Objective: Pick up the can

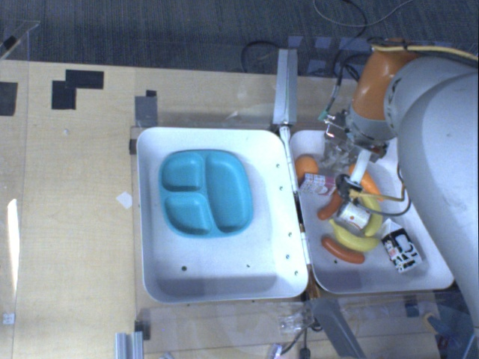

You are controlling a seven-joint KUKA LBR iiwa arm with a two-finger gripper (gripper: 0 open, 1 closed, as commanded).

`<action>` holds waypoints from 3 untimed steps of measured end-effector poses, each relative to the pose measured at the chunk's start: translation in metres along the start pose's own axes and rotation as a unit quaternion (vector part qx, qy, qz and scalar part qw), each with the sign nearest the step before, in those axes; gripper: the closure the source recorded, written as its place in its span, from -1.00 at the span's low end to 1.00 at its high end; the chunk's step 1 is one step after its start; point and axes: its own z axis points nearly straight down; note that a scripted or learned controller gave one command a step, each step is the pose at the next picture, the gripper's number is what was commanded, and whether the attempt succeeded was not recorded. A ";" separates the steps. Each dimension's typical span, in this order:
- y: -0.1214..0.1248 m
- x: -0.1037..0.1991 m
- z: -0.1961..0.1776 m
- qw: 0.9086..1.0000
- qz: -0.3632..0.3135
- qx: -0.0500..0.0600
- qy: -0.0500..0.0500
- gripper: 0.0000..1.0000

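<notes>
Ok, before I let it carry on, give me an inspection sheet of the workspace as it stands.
Surface: wooden bench bearing two white bins side by side.
Job's things: can lying on its side in the right bin, atop a banana.
Clutter: blue divided tray in the left bin; sausages, an orange, a carrot and a black-and-white box around the can.
End effector: above the right bin's far end, holding nothing that can be seen.
Cables: black loops on the floor beyond the bench.
Surroundings: dark carpet.
</notes>
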 end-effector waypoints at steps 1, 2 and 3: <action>0.001 -0.002 0.000 0.998 -0.069 0.000 0.000 1.00; 0.005 -0.009 0.000 1.000 -0.025 0.000 0.000 1.00; -0.001 0.003 0.000 1.000 -0.018 0.000 0.001 1.00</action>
